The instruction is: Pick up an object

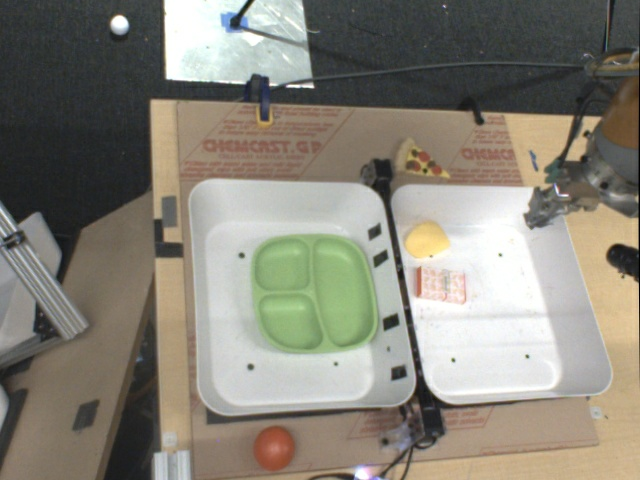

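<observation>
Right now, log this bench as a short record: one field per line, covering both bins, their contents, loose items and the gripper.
left bin: holds a green divided tray, lying flat
right bin: holds a yellow lump and a red-and-white packet, close together near its left wall
outside bins: pizza slice toy behind the bins; orange ball in front of the left bin
gripper: over the right bin's far right corner, away from both items
fingers: state cannot be judged
</observation>
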Action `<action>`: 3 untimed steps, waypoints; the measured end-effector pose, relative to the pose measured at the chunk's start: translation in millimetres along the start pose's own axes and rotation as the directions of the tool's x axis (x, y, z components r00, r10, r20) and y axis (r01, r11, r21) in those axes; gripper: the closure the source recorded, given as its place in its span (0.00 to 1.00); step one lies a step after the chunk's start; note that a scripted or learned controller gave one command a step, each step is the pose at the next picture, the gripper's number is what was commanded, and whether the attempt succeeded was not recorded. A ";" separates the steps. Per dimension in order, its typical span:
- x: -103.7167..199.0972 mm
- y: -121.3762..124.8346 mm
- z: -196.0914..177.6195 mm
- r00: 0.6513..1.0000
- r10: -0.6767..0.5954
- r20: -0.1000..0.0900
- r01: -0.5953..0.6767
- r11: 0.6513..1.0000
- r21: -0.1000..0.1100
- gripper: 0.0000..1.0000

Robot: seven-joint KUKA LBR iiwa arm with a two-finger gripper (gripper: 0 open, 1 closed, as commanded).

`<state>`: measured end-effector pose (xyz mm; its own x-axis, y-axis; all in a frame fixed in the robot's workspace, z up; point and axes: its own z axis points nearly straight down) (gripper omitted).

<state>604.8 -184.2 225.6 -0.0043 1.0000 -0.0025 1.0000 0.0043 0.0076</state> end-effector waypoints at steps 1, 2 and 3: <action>-0.5 2.2 -54.1 1.000 -0.001 0.000 0.001 1.000 -0.001 1.00; 50.7 9.4 -58.2 1.000 -0.005 -0.003 0.005 1.000 0.004 1.00; 99.5 17.1 -59.5 1.000 -0.006 -0.004 0.006 1.000 0.005 1.00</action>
<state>621.1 -84.5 285.0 -0.0099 1.0000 0.0010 0.9999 0.0099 0.0027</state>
